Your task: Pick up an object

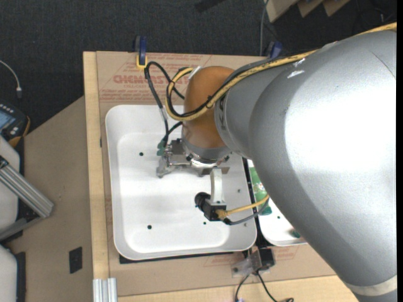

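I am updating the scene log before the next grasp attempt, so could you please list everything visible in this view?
shallow white plastic bin: one, white, left of centre on the bench
second shallow white bin: one, white, on the right, mostly hidden under the arm
flat green thing: at least one, green, in the second bin, partly hidden
brown cardboard sheet: one, brown with red print, under the bins
blue clamps: two, blue, on the sheet's far edge
silver metal rail: one, silver, left of the bench
grey arm: one, grey with an orange band, reaching in from the right
gripper: one, metal, over the left bin's far half
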Tool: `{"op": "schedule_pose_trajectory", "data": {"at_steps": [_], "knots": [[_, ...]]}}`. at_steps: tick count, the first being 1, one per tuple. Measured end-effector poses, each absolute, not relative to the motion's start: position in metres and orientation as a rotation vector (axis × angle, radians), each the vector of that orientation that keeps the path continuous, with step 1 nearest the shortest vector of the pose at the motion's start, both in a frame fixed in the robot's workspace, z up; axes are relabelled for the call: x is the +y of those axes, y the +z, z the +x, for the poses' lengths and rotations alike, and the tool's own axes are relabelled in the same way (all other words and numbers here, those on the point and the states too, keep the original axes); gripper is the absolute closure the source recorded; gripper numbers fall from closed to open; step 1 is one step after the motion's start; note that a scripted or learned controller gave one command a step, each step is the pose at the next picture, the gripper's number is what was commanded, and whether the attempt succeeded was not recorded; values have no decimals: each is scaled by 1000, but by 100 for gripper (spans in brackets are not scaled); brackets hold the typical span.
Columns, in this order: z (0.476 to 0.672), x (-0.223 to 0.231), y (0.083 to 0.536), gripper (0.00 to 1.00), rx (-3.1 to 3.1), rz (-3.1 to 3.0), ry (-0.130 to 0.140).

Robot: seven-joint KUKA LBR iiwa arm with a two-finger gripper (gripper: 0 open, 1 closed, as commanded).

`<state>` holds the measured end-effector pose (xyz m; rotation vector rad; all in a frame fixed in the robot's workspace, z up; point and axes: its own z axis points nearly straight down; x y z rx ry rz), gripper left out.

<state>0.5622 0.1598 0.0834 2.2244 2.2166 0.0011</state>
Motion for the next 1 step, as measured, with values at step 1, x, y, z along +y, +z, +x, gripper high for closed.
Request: {"op": "schedule_pose_trajectory", "data": {"at_steps": [1], "knots": [[573, 78, 191, 0, 2206, 2224, 9]]}}
